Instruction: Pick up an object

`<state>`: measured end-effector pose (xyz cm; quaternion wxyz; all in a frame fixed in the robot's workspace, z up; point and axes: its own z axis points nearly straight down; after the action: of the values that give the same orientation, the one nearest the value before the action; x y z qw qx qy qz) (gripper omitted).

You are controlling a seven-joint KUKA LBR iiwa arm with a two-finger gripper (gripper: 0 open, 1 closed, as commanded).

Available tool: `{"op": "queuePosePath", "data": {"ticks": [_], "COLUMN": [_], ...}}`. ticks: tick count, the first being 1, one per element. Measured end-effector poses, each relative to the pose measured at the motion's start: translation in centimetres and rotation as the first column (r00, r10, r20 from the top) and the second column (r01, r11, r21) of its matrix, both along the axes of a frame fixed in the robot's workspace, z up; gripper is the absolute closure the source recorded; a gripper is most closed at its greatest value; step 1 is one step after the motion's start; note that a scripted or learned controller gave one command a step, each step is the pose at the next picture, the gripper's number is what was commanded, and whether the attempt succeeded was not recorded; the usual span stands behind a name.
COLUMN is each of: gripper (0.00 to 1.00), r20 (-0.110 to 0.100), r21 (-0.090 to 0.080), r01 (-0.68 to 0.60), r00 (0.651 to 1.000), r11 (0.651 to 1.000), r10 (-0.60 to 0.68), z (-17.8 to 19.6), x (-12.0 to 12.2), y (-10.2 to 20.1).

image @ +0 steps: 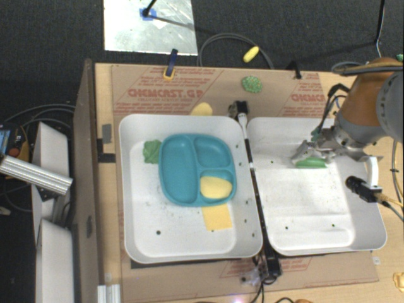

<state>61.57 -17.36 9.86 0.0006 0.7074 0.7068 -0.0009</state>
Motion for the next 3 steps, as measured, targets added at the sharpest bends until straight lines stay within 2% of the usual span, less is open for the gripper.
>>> {"op": "queuePosePath", "data": {"ticks": [1,2,3], "gripper": [1.00,1.00,1.00], "r20": [0.005,0.006,0.012], "r21": [0.001,0.005,0.002], "r01": [-0.002,-0.014,-0.007], "r00": [1.000,1.000,1.000], "r11": [1.000,1.000,1.000], "r10": [0.002,0.014,0.007], "z": [1.5,-1.5,9.4], "x": [0.1,5.6,3.9], "y": [0.2,8.7,9.4]}}
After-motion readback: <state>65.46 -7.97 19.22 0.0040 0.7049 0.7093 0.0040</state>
